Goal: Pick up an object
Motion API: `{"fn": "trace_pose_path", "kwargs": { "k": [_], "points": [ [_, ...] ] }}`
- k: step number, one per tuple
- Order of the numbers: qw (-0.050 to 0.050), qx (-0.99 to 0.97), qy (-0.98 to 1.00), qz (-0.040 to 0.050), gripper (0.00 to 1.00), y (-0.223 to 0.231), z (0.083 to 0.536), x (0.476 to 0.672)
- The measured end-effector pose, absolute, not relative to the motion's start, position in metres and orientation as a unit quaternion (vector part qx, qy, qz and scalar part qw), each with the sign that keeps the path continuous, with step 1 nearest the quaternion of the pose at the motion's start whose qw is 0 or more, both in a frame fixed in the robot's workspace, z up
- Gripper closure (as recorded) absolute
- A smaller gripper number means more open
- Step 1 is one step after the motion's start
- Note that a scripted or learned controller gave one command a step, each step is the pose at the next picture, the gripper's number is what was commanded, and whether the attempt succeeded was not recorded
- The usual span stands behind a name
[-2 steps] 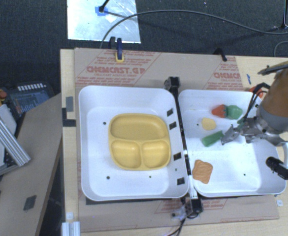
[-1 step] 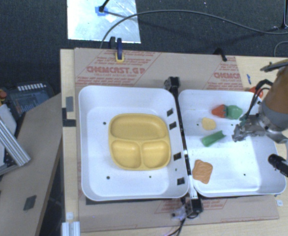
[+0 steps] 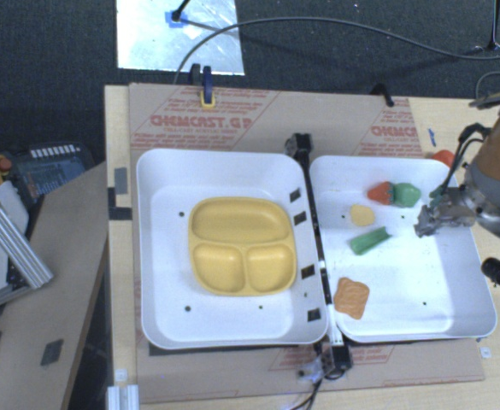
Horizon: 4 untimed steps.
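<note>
Hovering at the right bin's (image 3: 455,314) 3 o'clock, gripper (image 3: 426,226), aperture indeterminate; green piece (image 3: 368,241) likely light, rigid: grasp across its narrow width.

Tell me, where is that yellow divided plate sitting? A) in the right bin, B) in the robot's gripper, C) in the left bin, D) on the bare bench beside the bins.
C: the yellow divided plate lies flat in the left bin, while the small food-like pieces lie in the right bin.
</note>
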<state>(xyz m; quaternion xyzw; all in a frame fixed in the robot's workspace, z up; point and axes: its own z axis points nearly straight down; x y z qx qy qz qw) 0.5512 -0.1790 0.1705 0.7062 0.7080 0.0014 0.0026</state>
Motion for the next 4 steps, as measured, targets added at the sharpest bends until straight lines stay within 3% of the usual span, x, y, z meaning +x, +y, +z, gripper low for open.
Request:
{"fn": "trace_pose_path", "kwargs": {
  "k": [1,4],
  "points": [
    [0.003,0.706,0.708,0.0015,1.0,-0.18,0.216,0.553],
    [0.0,0.703,0.711,0.0015,1.0,-0.024,0.237,0.576]
  ]
}}
